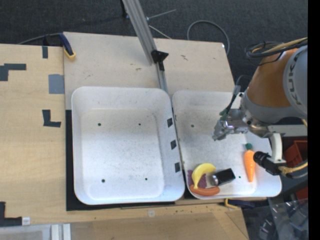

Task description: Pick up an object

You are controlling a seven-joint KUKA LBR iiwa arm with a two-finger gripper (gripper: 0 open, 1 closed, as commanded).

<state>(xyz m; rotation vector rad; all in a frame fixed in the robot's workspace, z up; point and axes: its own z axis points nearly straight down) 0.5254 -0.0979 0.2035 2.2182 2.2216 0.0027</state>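
Two shallow white bins are seen from above, side by side on a bench. The left bin [122,144] holds nothing that can be made out. The right bin [200,109] holds a small cluster of things along its near edge: a yellow banana [201,172] curved over a red sausage-shaped item [204,190], a small black block [223,176] just beside them, and an orange carrot [249,165] with a green top lying apart, toward the right rim.

A grey and orange robot arm [272,86] reaches in from the right. Its gripper [223,129] is held above the bare middle of the right bin, apart from all four things. Whether the jaws are spread or pressed together cannot be told, as the tip is small and blurred. Nothing is seen between them.

The step in hand is judged to be the approach, with no object yet picked. The carrot is likely the easiest choice, since it lies alone with bare floor around it. A good grasp would be made across its narrow width, with the jaws turned crosswise to its length and lowered near its thicker middle. The banana, sausage and block are crowded together, so a grasp there could be blocked or could nudge a neighbour.
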